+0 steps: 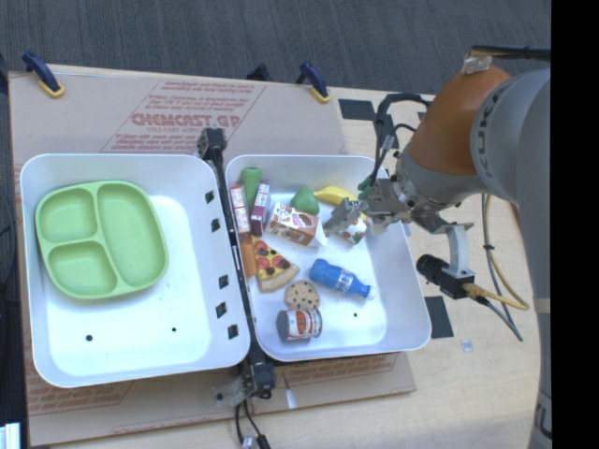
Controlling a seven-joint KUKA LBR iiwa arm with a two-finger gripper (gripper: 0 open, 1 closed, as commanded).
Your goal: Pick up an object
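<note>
Two white bins (pixel 192 344) sit on tan cardboard (pixel 187 101) printed with red lettering, held by blue-and-yellow clamps (pixel 42 73) toward the upper left of the frame. The left bin carries a pale green divided tray (pixel 101 239). In the right bin lie a blue bottle (pixel 339 280) with a white label, a yellow banana (pixel 331 195), a green cone-like piece (pixel 304 200), a green stick (pixel 251 181), an orange-crusted pizza slice (pixel 270 265) dotted red, a brown speckled cookie (pixel 301 296), and a red-and-white can (pixel 299 325). The arm (pixel 468 129) at upper right is grey with an orange band. The floor above is dark grey.
</note>
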